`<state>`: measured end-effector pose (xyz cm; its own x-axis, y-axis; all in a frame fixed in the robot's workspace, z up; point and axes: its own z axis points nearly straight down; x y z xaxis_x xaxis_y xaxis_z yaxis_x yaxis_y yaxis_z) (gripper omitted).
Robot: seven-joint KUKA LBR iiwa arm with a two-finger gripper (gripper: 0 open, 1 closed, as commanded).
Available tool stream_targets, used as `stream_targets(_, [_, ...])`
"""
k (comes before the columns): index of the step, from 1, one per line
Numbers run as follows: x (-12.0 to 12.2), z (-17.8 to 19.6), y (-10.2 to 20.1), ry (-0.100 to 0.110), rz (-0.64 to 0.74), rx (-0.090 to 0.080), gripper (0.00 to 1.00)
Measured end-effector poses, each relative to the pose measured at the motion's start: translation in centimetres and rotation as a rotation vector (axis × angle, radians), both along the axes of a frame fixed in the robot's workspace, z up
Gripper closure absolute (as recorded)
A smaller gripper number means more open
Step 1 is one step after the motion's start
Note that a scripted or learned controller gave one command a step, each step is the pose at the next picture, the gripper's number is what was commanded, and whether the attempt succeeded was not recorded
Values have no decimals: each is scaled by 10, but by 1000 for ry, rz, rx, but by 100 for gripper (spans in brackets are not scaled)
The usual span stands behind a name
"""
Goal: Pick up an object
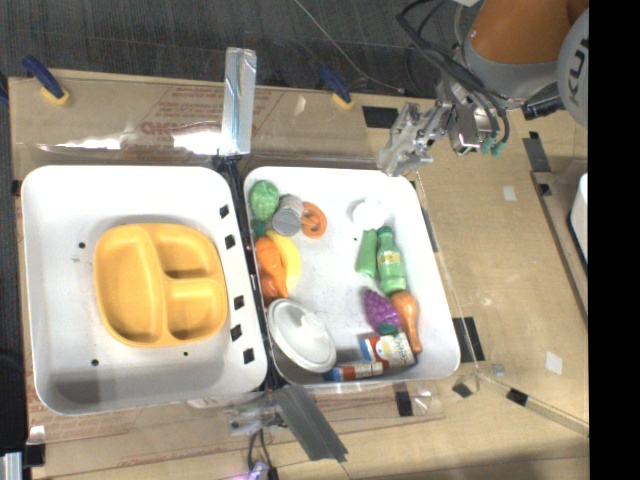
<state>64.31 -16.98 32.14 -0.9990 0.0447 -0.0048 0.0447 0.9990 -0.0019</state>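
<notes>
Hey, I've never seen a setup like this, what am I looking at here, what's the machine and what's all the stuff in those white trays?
One camera looks down at a slant on a bench. The grey and orange thing at top right is a robot arm; its metal pincer hangs over the right bin's far corner, with nothing visibly in it. That bin holds toy food: a green bottle, purple grapes, a carrot, a lettuce-like green, plus a small pot with a lid. The left bin holds a yellow divided plate. The arm is meant to pick something up.
</notes>
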Motion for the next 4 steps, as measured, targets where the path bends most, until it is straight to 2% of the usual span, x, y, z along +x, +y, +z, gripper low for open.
stream_targets(1, [-30,-141,26,15,-56,5,100])
stream_targets(2, [-1,-66,57,-3,-269,2,100])
stream_targets(4, [1,-45,59,-8,-256,0,100])
